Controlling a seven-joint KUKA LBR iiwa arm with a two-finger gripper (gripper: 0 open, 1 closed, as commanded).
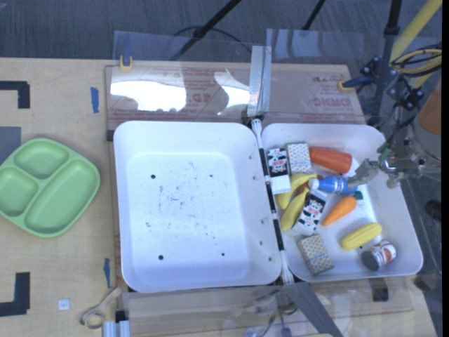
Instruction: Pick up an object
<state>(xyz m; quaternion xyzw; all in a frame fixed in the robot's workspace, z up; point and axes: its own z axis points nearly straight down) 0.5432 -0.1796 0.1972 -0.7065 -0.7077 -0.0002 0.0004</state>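
**Gripper poised over crowded bin of toy food**

Gripper hangs at the right side of the right bin, metal parts blurred; whether it is spread or closed cannot be told, and nothing is seen held in it. Just beside its tip lies a blue-and-white bottle, likely the nearest candidate: small, hard and smooth, so probably light but slippery, best taken across its narrow body. Just below the tip rests an orange carrot, and just above it an orange-red cylinder; both crowd the bottle and could be nudged. Nearer the camera sit a yellow corn-like piece, a small can and a patterned box. Beyond the bottle, away from the arm, lie a banana, a black-and-white carton and two more small boxes. Farther off stand the left bin and, well apart, a green divided plate.
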